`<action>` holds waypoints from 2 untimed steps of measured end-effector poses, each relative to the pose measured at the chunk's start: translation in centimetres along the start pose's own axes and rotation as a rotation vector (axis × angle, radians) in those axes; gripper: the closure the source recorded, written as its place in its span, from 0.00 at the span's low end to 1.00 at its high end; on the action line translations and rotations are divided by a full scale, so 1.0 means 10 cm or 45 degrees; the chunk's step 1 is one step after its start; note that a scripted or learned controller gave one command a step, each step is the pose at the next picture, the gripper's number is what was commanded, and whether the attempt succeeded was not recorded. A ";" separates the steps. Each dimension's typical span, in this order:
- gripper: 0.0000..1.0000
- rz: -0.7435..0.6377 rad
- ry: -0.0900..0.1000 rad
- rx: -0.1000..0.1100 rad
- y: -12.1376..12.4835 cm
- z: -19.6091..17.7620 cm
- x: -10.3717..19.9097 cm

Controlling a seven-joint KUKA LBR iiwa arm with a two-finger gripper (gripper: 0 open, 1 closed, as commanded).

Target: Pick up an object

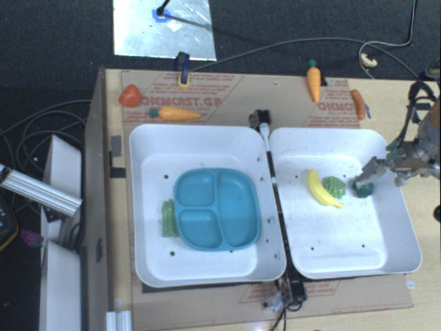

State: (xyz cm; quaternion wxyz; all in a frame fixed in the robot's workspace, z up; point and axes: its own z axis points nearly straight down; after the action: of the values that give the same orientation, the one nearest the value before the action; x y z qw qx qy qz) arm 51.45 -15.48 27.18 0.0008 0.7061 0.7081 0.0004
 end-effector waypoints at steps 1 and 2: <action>0.00 0.000 0.002 0.005 0.38 1.66 0.34; 0.00 0.000 -0.001 -0.007 0.72 1.85 0.46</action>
State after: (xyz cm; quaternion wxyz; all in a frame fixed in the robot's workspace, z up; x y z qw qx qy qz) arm 58.67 -10.84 8.70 0.0032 0.7060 0.7082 0.0021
